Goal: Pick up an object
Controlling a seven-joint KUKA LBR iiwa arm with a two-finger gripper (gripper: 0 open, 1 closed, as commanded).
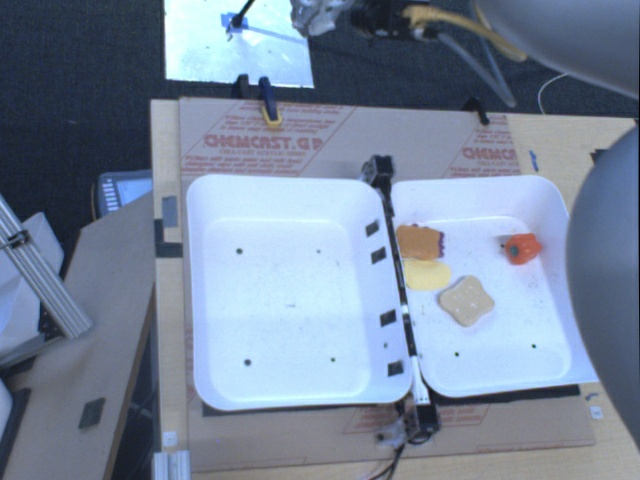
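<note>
Dark carpet surrounds the surface (330, 128), which is topped with a brown sheet printed in red lettering. Two white bins sit on it side by side, touching along a clipped centre seam.

Left bin (215, 298): bare white floor with a few small dark dots.

Right bin (540, 363): four items, all in its upper half.
- Orange-brown block (418, 241) with a purple edge, just beside the seam.
- Yellow disc (428, 275) directly below the block, touching or nearly touching it.
- Tan toast (466, 301) lower right of the disc, just beside it, lying flat.
- Orange-red piece (520, 248) with a dark spot, well apart from the rest, toward the bin's right side.

Tool (322, 3) is at the top edge, well above both bins and off the surface, over the carpet beside a shiny metal sheet (238, 28). Nothing sits between its fingers. Open or closed: cannot tell, the metal parts blur together at this angle. Yellow and grey cables (470, 23) trail right from the wrist.

Arm (605, 298) is a big grey blur down the right side, overlapping the right bin's right rim.

Yellow clamp (270, 106) and a black one hold the sheet's top edge. Aluminium rail (40, 278) leans at far left.
</note>
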